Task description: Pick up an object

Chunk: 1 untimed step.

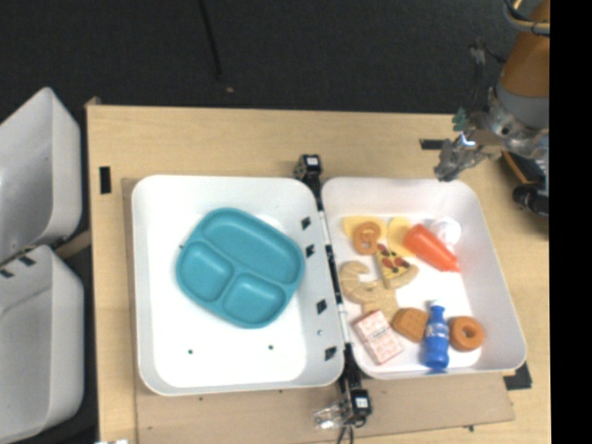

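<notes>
The right bin [490,276] holds several toy foods: an orange carrot [431,247], a small glazed donut [366,235], a pizza slice [395,265], a tan pretzel [357,283], a pink box [379,335], a brown cookie [408,323], a blue bottle [435,338] and a brown donut [466,333]. My gripper [454,163] hangs above the bench just beyond that bin's far right corner, apart from all of them. Nothing shows between its fingers.
The left bin [153,340] carries a teal divided plate [240,266]. A black hinge strip [326,276] runs between the two bins. White chair-like shapes [32,248] stand off the bench at the left. Cables and a clamp [532,188] sit at the right edge.
</notes>
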Each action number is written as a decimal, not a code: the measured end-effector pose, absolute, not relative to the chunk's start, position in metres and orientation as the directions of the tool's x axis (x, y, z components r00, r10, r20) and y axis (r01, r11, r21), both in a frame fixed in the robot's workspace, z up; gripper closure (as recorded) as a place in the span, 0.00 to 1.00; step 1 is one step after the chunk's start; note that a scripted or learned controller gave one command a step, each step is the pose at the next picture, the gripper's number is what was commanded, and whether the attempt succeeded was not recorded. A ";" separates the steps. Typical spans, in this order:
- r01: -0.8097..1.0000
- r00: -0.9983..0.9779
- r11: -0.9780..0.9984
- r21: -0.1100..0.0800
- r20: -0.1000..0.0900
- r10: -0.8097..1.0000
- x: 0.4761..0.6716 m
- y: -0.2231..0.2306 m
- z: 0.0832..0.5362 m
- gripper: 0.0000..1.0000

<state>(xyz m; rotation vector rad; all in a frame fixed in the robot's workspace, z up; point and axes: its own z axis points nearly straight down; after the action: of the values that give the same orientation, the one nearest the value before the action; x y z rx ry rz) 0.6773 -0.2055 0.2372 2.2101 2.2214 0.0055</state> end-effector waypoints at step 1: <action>1.000 -0.004 0.004 0.001 0.000 1.000 0.662 -0.160 0.240 1.00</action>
<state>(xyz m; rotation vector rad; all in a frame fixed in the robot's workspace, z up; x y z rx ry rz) 0.6618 -0.1596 0.2399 2.2160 2.2257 0.0004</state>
